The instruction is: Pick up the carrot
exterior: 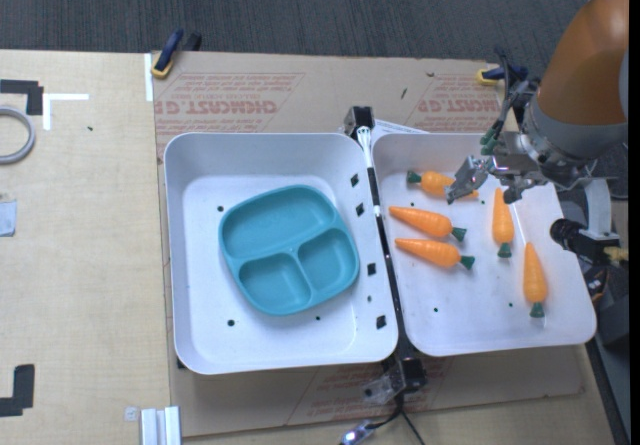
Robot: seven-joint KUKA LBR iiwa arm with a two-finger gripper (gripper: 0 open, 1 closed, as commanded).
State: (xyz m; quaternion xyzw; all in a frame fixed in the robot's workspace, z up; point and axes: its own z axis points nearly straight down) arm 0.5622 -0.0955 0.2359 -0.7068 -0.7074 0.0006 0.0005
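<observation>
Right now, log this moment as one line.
gripper open above right bin | nothing held | five carrots loose | teal tray in left bin

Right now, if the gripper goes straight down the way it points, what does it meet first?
Probably the top carrot in the right bin: the gripper hangs just beside it, over that bin's upper part. Depth is unclear, so it might reach the bin floor instead.

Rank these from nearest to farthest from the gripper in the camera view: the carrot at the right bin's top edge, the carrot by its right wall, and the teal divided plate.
1. Top-edge orange carrot, just left of the gripper.
2. Right-wall orange carrot, below it.
3. Teal divided plastic plate, in the left bin.
</observation>
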